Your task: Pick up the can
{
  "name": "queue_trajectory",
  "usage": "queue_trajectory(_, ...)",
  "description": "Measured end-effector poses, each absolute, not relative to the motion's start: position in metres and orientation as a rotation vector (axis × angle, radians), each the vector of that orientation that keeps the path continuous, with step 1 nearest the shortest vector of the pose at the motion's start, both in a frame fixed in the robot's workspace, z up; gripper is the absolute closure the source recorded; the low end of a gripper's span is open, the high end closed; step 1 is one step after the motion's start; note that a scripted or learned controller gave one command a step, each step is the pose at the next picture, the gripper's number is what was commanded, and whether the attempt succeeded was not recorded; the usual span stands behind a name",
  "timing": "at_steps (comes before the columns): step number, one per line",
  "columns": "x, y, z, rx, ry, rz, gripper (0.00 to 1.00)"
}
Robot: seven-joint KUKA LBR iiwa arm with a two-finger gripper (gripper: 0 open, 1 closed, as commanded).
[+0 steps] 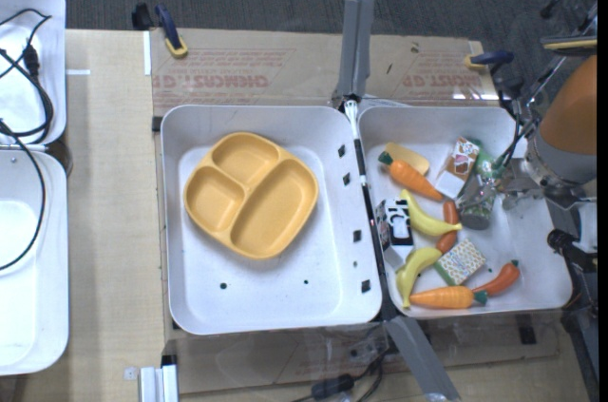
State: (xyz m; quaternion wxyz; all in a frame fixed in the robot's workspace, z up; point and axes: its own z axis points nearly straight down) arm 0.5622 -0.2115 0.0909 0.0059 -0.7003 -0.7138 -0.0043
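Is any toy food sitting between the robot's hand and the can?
Nothing visible does. The hand is already right at the small dark grey metal can in the right white bin; the yellow plastic bananas lie just left of it.

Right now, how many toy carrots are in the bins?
3, all in the right bin: one carrot near the top left, one carrot along the bottom edge, one small carrot at bottom right. Others may be hidden under the pile.

One fixed camera looks down aslant on both bins (180, 229).
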Motion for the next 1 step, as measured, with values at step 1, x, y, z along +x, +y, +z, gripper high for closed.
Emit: queue_trajectory(1, 0.5611, -0.2187, 0.101, -2.208, -2.232, -0.003, 1.0)
